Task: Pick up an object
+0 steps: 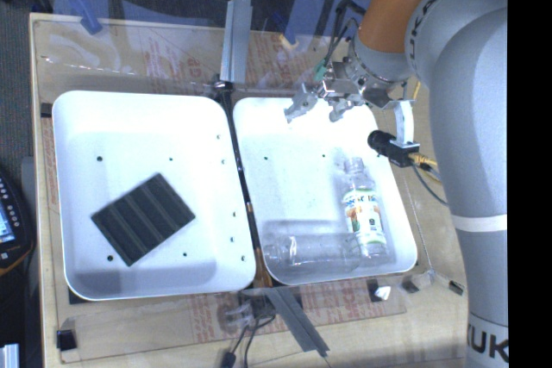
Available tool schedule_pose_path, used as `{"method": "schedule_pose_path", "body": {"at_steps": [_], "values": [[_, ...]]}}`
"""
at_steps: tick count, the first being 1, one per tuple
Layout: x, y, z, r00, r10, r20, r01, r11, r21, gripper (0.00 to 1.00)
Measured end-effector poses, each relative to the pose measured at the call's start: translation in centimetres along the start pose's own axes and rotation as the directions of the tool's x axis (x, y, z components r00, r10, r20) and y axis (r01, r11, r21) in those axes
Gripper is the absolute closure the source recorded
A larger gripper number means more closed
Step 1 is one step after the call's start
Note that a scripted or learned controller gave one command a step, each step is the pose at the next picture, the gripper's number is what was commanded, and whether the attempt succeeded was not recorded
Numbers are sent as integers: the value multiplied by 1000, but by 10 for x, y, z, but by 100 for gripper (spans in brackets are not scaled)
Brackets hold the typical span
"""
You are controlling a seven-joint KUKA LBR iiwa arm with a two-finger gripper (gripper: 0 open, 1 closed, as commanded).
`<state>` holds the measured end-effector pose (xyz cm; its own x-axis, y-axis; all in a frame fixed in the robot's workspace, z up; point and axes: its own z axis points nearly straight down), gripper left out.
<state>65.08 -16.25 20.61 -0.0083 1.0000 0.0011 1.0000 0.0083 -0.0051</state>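
The claw [316, 106] hangs over the far edge of the right bin [285, 185], its metal fingers apart with nothing between them. A clear plastic bottle [362, 211] lies by the bin's right wall, and a see-through cup [302, 247] lies along its near wall. A ridged black slab [143, 217] lies flat in the left bin [86, 125].

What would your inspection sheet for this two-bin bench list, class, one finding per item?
Surface: two shallow white bins side by side on a bench.
Job's things: black ribbed rectangular pad in left bin; clear plastic bottle with colourful label and clear plastic tumbler lying on its side in right bin.
Clutter: nothing seen.
Grippers: gripper open above right bin's far edge, holding nothing.
Cables: dark leads at near edge.
Surroundings: dark floor.
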Motion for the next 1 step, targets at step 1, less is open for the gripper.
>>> {"method": "schedule_pose_path", "body": {"at_steps": [1], "values": [[-48, -56, 75, 996, 84, 1, -84, 996, -1, 0]]}}
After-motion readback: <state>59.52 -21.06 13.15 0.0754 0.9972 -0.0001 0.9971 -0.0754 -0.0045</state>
